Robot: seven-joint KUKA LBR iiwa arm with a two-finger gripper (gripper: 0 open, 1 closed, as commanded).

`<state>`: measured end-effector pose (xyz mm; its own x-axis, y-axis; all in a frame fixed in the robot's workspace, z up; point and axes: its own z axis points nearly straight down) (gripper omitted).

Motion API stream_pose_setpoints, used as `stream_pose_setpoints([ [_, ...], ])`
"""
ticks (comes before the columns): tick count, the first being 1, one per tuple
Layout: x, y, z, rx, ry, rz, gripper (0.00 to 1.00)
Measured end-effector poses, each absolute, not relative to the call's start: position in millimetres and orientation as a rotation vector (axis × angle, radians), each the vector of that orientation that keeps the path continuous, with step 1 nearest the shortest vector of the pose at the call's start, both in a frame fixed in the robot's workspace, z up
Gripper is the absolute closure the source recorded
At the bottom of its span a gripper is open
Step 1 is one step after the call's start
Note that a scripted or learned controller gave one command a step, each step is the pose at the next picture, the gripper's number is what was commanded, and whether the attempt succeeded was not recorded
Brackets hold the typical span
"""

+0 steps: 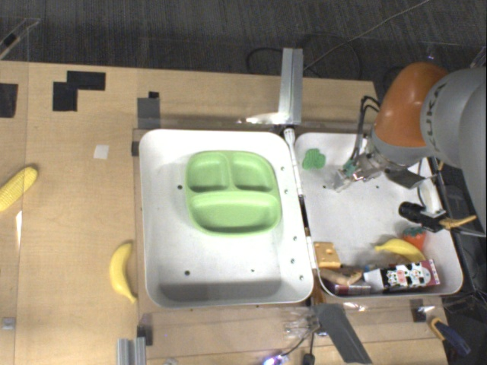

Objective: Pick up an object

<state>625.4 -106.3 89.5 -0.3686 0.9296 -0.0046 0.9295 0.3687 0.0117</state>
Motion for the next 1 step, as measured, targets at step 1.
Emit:
stream_pose_setpoints([
  [1, 655.9, -62.5, 185.2, 1.996, 2.423, 0.003, 1.0],
])
